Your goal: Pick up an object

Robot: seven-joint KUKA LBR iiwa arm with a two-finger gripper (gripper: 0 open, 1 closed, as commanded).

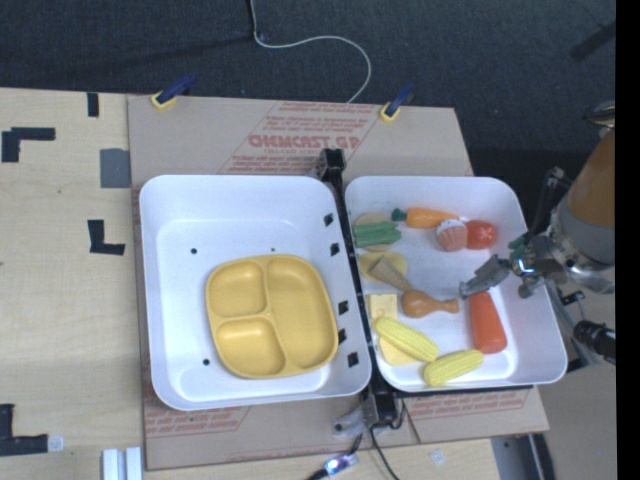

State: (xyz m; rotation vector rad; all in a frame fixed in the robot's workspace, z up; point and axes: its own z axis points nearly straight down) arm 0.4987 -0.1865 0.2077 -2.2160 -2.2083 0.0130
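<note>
Pincer: over the right bin, near its right edge — how far open, I cannot tell.
Sausage: just below the pincer.

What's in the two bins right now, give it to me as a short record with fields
left bin: yellow divided plate
right bin: toy foods, including two corn cobs, orange carrot, green vegetable, drumstick, red-orange sausage, cupcake, red tomato
gripper: over the right bin, above the sausage
held item: none visible
</note>
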